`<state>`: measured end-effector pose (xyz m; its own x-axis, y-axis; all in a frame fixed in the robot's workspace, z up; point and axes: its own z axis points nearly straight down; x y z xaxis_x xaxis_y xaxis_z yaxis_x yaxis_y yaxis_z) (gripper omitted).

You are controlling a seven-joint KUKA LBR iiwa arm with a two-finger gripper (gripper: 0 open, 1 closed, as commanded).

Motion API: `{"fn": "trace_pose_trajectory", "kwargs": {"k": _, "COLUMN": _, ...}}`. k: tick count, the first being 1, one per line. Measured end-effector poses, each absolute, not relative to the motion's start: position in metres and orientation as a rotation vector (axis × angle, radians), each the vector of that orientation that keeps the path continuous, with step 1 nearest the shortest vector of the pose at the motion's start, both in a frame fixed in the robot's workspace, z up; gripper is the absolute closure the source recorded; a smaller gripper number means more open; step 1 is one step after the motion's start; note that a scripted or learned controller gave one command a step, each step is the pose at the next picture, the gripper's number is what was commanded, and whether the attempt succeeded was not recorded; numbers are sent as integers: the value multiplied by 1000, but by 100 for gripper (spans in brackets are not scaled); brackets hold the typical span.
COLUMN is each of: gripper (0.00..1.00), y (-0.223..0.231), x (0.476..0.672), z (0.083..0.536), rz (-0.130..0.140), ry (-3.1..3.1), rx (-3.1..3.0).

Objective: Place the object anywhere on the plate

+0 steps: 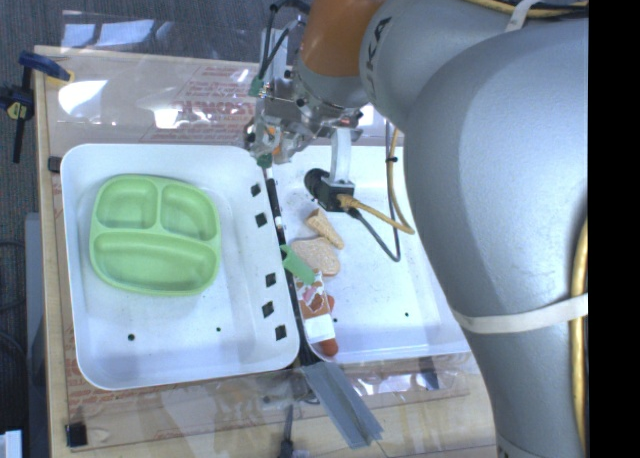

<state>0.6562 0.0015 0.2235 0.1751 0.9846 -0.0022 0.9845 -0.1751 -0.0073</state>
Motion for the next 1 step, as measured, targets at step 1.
{"fn": "trace_pose_trajectory", "kwargs": {"k": 1, "gripper": 100, "y": 74, "x": 639, "z": 254, "rz": 8, "ry": -1971, "rx": -2443}}
